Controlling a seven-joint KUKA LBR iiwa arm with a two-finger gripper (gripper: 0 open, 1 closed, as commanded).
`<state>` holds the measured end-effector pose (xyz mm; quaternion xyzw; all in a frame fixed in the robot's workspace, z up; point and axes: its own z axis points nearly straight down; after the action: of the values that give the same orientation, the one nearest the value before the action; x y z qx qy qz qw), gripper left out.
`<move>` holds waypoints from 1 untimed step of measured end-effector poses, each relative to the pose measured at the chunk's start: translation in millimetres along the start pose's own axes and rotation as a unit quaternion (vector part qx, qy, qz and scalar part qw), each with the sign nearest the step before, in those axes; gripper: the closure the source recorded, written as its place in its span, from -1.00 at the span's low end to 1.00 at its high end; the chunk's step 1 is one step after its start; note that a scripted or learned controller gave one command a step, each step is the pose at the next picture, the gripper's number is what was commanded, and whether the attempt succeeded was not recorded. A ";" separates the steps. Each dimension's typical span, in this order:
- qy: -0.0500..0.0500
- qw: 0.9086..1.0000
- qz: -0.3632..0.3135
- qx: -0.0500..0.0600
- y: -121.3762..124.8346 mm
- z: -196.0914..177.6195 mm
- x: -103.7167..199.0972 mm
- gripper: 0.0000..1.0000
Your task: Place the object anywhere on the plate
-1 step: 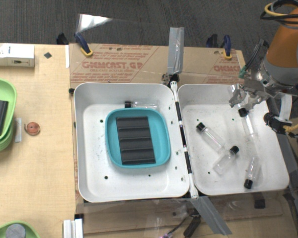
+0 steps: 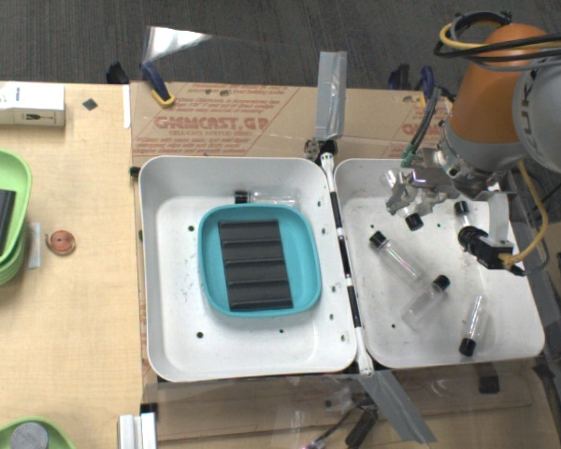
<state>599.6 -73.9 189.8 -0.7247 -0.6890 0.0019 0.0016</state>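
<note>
- Clear tubes with black caps lie flat and scattered: one just below the fingers, others and farther below.
- Teal plate, square with rounded corners, dark ribbed insert, sits flat well left of the fingers.

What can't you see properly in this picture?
- Gripper, camera view: too small and cluttered to tell whether it is open or holding anything.
- Clear tubes in the right bin: see-through on white, so their outlines are faint.
- Small tube behind the teal plate: its lower side is hidden by the plate's rim.
- Green tray: cut off by the left edge.
</note>
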 end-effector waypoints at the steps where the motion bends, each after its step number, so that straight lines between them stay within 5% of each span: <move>1: 0.000 0.996 -0.092 -0.001 -21.5 -0.8 109.3 1.00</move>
<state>583.7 36.4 190.7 -0.6584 -0.7527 0.0015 0.0009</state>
